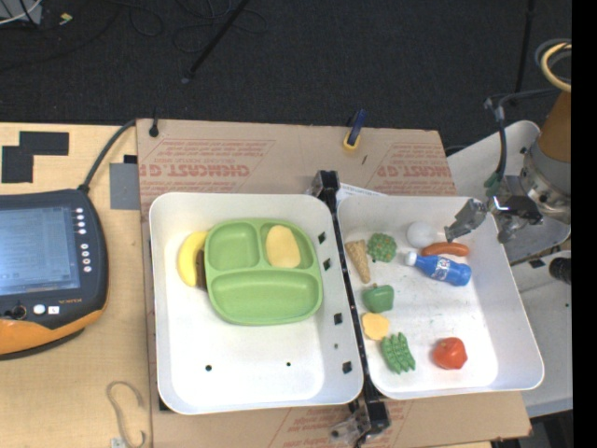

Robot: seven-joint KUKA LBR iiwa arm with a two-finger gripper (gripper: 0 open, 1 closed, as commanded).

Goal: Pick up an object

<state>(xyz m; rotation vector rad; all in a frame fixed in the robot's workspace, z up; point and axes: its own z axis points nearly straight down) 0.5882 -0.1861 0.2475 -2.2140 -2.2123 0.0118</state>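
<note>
Camera view: end effector (487, 215) hangs, apparently empty, beside the sausage (445, 248).

A robotics lab or test bench is showing itself here, not a home; two shallow white bins (168, 362) are sitting side by side on printed cardboard sheeting (242, 161) laid over the bench; a teach pendant (47, 264) with a lit screen is lying at the bench's left edge, its cable (103, 161) trailing off toward the far edge; loose cables (159, 12) are sprawling over the dark carpet beyond; plastic toy food (450, 353) is lying scattered in the right bin as test pieces.
</note>
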